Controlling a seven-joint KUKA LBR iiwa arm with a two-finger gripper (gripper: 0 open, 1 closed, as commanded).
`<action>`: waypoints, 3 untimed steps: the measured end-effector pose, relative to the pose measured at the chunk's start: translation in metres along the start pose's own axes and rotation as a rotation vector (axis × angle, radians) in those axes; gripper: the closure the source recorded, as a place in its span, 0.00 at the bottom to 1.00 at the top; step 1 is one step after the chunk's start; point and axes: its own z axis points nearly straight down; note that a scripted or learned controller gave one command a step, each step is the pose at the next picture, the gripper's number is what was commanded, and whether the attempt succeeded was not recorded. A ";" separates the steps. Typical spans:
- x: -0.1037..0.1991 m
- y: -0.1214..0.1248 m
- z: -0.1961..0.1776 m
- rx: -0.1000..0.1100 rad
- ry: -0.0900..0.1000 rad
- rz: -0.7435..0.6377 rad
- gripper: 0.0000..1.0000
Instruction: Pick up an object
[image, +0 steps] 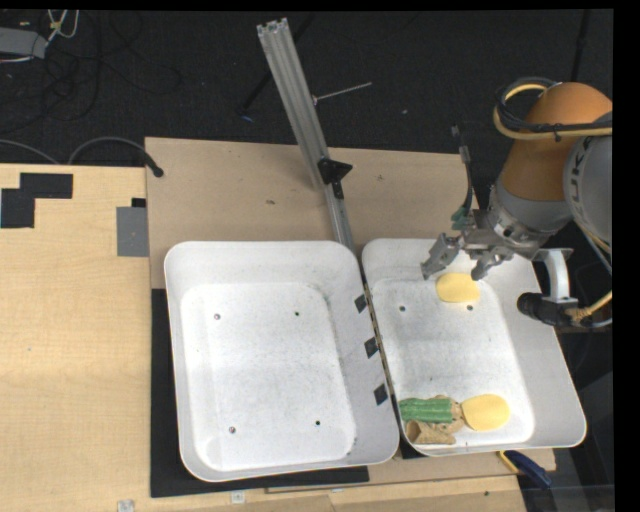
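My gripper (461, 264) hangs over the far part of the right bin (545, 380), its two grey fingers spread open. A pale yellow round object (458, 289) lies on the bin floor just below and between the fingertips, not held. At the bin's near edge lie a green object (426, 409), a tan object (435, 431) beneath it, and a second yellow round object (486, 411).
The left bin (262, 360) lies beside the right one, joined by black clips (371, 347) along the shared rim. A slanted aluminium rail (303, 123) rises behind the bins. The arm's orange band (560, 115) and cables occupy the right side.
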 end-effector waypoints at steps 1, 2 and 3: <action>-0.001 0.005 0.046 -0.001 0.000 0.000 0.00; 0.000 0.005 0.098 -0.004 -0.001 0.000 0.00; -0.001 0.005 0.085 -0.006 -0.001 0.003 1.00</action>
